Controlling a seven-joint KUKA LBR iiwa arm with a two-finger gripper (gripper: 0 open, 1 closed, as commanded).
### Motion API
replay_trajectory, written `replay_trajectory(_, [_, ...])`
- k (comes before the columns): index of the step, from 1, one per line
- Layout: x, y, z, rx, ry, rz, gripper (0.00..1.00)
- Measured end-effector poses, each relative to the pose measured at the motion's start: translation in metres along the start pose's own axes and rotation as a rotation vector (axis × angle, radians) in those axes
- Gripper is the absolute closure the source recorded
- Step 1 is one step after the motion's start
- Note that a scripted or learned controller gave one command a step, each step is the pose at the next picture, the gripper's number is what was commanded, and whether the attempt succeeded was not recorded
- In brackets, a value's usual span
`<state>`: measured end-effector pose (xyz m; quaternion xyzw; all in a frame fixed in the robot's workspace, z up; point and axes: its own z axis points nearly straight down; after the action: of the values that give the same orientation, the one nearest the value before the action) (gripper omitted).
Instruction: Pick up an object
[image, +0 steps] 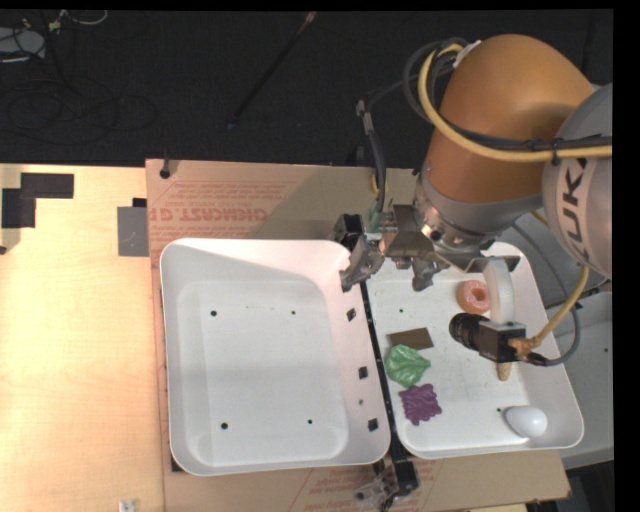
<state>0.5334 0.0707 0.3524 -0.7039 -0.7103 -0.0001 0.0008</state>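
Hovering over the upper left corner of the right-hand bin (470, 405), the hand (390, 268) has its two fingers apart with nothing between them. One finger is above that bin's left wall, the other over bare white floor just inside it. Grey arm (510, 100) with its big orange dome hangs over the bin's far edge. All candidate objects lie inside this bin. The pink ring (473, 296) is in the bin's upper middle and lies flat, apart from the hand. A brown flat tile (410, 339) sits near the bin's left wall, about halfway down. The green crumpled piece (407, 364) is just below the tile, touching or nearly so, I cannot tell which. The purple cluster (421, 403) is below the green piece, toward the bin's lower left. A white egg-shaped thing (526, 421) is in the bin's lower right corner. Second white bin (260, 380) butts against the bin's left wall, a few small dark dots on its floor. Brown cardboard sheet (250, 200) with red print lies under the bin and sticks out past its far and near edges. Pale wood table (70, 350) spreads off to the left of the bin, with black square marks (47, 186) and a grey patch (130, 228) on it. Beyond the bin's far side the room is dark: black floor (200, 80), with loose cables (30, 40) at the far left.
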Motion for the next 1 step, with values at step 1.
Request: replay_trajectory(1, [-0.0045, -0.0014, -0.0092, 0.005, -0.002, 0.004, 1.0])
